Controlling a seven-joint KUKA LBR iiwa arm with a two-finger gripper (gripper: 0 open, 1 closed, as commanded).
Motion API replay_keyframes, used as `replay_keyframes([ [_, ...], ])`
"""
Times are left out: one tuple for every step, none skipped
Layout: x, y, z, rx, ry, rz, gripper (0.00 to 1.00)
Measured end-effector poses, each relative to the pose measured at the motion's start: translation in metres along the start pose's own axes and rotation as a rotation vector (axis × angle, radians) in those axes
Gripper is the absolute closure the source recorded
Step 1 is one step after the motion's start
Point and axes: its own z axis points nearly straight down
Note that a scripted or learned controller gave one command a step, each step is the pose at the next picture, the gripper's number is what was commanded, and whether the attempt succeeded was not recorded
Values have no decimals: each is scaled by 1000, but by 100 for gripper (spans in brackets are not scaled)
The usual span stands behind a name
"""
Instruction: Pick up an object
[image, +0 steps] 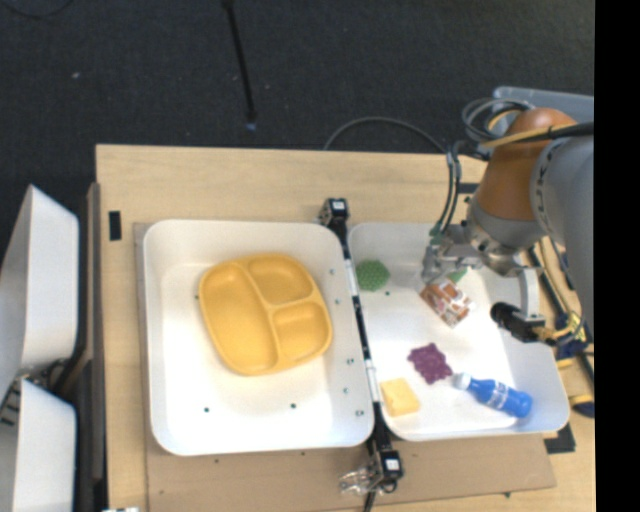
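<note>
We see the tool low in the right bin, just above a small red-and-white packet; whether it grips we cannot tell. Nearby lie a green ball, purple piece, yellow block and blue bottle near the front edge.

**End effector over the right bin**

The end effector is hanging just above a small red-and-white packet in the right bin. A green ball, a purple lump, a yellow block and a blue bottle are lying apart in that bin. A yellow divided plate is sitting in the left bin on the desk.
</note>
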Motion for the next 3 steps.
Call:
replay_keyframes([
  [-1, 3, -40, 26, 9, -4, 100],
  [-3, 1, -101, 24, 8, -5, 100],
  [-4, 3, -109, 28, 10, -7, 100],
])
